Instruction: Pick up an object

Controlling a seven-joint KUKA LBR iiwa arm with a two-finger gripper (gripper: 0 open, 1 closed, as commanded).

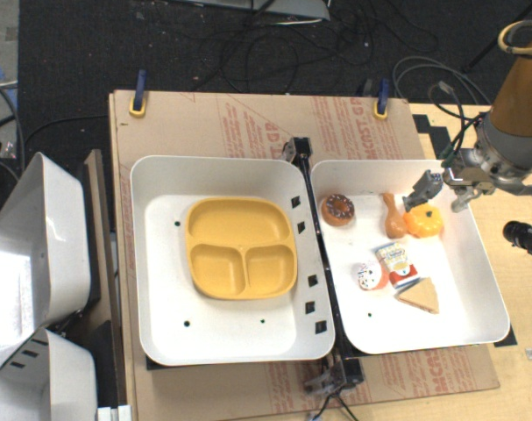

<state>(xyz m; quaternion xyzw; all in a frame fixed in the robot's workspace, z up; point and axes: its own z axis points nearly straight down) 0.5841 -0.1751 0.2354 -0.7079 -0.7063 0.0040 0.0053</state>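
The right bin holds several small items: a brown doughnut, a tan drumstick-shaped piece, an orange fruit, a small printed packet, a white and red piece and a tan wedge. My gripper hangs over the bin's upper right, just above and to the right of the orange fruit. Its fingers are spread open with nothing between them.
A yellow three-compartment plate lies in the left bin. Both bins sit on a cardboard sheet held by clamps. White containers stand at the far left. Cables run along the floor behind the bench.
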